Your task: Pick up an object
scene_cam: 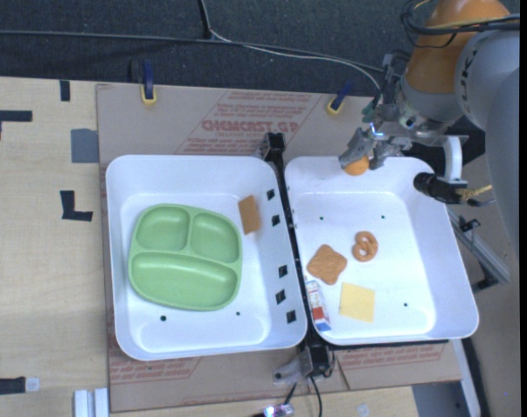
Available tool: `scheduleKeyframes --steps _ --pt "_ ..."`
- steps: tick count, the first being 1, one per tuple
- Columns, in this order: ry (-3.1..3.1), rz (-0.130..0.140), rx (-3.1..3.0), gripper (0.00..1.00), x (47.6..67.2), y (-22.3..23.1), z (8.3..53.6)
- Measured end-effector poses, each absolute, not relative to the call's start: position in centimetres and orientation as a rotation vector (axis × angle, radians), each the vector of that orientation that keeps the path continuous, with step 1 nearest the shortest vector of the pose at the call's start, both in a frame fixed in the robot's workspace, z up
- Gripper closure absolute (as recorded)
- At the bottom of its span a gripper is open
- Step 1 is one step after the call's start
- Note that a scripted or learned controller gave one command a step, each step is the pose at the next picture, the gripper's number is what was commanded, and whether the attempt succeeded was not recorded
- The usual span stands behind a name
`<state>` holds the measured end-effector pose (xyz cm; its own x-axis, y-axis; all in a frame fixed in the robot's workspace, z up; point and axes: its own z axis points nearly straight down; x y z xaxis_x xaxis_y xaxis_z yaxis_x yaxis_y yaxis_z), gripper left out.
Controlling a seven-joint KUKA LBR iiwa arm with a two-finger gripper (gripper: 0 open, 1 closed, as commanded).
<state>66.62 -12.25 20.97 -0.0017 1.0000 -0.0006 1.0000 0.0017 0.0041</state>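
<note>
You see the gripper (360,156) above the right bin's (437,233) far edge, fingers pinching what looks like a small orange object (357,167)

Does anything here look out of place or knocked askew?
One thing: a small tan piece leans against the left bin's right wall, beside the green tray rather than in it. A small tube lies against the right bin's left wall. Nothing looks spilled or broken.
</note>
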Motion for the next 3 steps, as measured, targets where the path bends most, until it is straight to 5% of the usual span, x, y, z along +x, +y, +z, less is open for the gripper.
scheduleKeyframes --steps 1,3 --pt "2.224 0.001 2.219 1.00 66.7 -12.2 23.5" --pt "2.231 -0.003 2.218 1.00 60.3 -1.4 23.4"
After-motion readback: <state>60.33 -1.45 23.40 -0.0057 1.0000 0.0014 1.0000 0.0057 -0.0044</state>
